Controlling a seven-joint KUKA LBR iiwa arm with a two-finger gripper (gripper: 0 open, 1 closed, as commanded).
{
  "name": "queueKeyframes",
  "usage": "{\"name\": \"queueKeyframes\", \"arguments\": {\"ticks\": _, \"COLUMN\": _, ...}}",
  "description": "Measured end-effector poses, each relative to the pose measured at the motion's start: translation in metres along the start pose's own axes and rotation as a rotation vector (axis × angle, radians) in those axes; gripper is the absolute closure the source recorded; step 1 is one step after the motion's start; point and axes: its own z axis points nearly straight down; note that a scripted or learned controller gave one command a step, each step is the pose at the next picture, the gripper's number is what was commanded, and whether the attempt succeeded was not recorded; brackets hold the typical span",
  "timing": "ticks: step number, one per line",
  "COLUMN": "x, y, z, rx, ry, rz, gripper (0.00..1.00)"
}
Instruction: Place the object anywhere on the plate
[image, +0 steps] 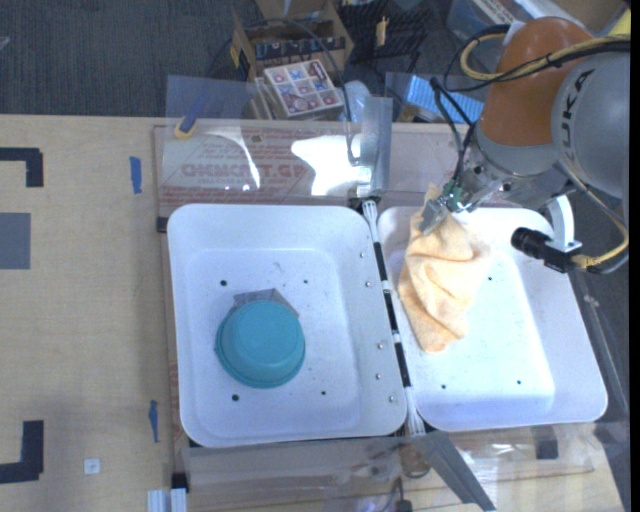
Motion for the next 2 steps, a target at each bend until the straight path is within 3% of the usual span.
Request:
{"name": "queueKeyframes", "arguments": {"ticks": 1, "x": 0.115, "y": -0.044, "z": 0.000, "rx": 0.004, "ry": 0.005, "rz": -0.202, "gripper": 1.00}}
{"name": "queueKeyframes", "arguments": {"ticks": 2, "x": 0.173, "y": -0.041, "z": 0.000, "rx": 0.004, "ry": 0.005, "rz": -0.267, "gripper": 1.00}}
